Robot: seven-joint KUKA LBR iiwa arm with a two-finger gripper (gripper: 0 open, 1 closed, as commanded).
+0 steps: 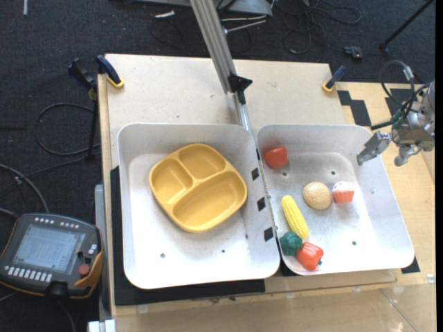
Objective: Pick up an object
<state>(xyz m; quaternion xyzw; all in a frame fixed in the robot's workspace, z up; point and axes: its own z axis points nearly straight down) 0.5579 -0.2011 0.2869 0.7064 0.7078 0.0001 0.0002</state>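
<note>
The gripper (pixel 386 151) hangs with its two fingers spread apart and nothing between them at the right rim of the right bin (pixel 387 206), well apart from the round beige ball (pixel 317 195) lying near the bin's middle beside the corn cob (pixel 295 216).

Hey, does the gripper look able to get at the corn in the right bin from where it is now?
Probably yes. The gripper hangs over the right bin's far right edge, and the corn lies exposed near the left wall, with nothing on top. The potato sits close beside it, so space is tight.
</note>
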